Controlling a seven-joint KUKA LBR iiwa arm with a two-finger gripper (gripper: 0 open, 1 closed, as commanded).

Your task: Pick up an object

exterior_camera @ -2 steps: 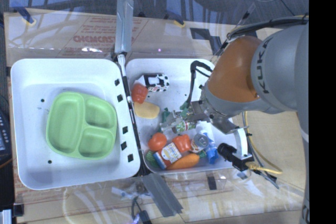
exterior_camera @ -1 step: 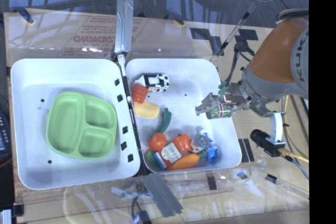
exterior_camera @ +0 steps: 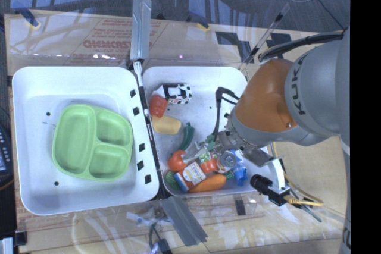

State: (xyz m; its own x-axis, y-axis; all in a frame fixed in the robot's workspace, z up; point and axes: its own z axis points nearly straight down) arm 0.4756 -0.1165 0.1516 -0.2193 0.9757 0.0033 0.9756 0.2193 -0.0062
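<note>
The right bin [exterior_camera: 196,75] holds a pile of toy items. At the back lies a black-and-white cow figure [exterior_camera: 177,92]. Near the divider are an orange-red piece [exterior_camera: 158,105] and a yellow piece [exterior_camera: 166,125]. A green pepper-like item [exterior_camera: 187,136] lies mid-bin. At the front sit a red tomato [exterior_camera: 177,161], a labelled packet [exterior_camera: 194,173], an orange carrot [exterior_camera: 208,184] and a blue item [exterior_camera: 240,175]. My gripper [exterior_camera: 217,146] is low in the bin over the front pile, by the packet and a shiny round piece [exterior_camera: 228,159]. The arm's wrist covers its fingers.
The left bin [exterior_camera: 36,187] contains a green three-compartment plate [exterior_camera: 92,143]. A grey divider bar [exterior_camera: 140,27] runs between the bins at the back. My bulky grey and orange arm [exterior_camera: 280,101] covers the right bin's right side. Cables [exterior_camera: 297,199] trail at the front right.
</note>
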